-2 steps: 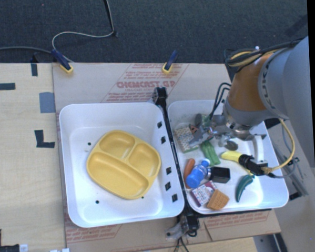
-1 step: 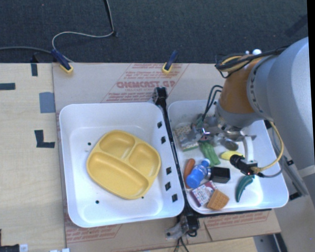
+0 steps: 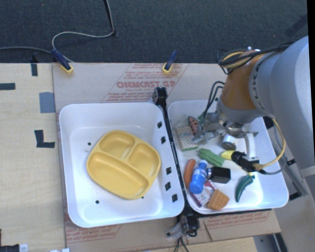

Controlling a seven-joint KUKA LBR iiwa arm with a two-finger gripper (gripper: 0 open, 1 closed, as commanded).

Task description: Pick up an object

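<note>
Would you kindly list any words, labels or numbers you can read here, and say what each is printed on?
"CHEMCAST GP", in red, on the brown sheet under the bins; the smaller red lines around it are too blurred to read.
Blue bottle: label too small to read.

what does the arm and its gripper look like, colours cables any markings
The arm is a thick, rounded light-grey body with an orange band above the wrist. Yellow and black cables loop over the top of the band, and a yellow cable trails off to the side below it. The wrist narrows to a grey metal gripper with dark parts. No markings are legible.
</note>
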